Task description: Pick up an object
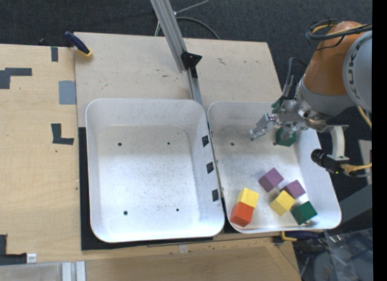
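Note:
In the right bin (230, 153), several small blocks lie near the front edge. They are a purple block (271, 179), a second purple block (294, 188), a yellow block (282, 202), a green block (303, 211), and a yellow block (248, 197) touching an orange-red block (242, 213). My gripper (273, 130) hangs over the far right part of this bin, well behind the blocks. A green piece (286, 136) sits right at the gripper. Whether it is held is unclear.
The left bin (97, 153) stands beside the right one. A slanted metal pole (172, 26) runs from the top down to the divide between the bins. A blue and yellow tool (77, 43) lies at the bench's far left.

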### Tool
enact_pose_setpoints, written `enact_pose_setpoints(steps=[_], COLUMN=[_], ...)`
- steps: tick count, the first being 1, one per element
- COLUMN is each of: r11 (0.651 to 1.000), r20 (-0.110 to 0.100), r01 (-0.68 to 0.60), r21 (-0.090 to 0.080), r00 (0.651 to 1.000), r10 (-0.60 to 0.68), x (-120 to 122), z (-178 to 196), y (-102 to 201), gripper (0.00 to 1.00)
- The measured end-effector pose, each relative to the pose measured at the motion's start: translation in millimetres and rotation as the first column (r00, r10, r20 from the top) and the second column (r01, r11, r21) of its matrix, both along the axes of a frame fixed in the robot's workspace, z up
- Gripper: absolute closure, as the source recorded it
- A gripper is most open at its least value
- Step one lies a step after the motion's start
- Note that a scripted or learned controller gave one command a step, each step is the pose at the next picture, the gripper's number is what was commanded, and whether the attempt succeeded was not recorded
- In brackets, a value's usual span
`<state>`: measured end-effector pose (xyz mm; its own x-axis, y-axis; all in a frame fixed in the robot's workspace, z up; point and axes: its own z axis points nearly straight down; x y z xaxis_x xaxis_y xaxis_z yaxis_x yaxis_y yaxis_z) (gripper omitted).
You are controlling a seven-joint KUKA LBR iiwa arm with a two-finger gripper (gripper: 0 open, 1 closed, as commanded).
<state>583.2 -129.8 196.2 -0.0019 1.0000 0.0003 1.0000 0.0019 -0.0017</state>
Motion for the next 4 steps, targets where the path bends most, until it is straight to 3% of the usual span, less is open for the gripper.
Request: enact_pose_setpoints(steps=[1, 2, 3, 4], r11=[1.0, 1.0, 1.0, 1.0], r20=[-0.011, -0.002, 0.007, 0.006], r01=[0.004, 0.0, 0.001, -0.002], r21=[0.002, 0.001, -0.002, -0.002], r00=[1.0, 1.0, 1.0, 1.0], r10=[-0.004, 0.0, -0.001, 0.002], x=[-69.4, -65.2, -100.1, -38.1], z=[-85.6, -71.6, 46.0, 67.1], y=[-4.2, -3.2, -3.3, -4.1], gripper=[0.0, 1.0, 1.0, 1.0])
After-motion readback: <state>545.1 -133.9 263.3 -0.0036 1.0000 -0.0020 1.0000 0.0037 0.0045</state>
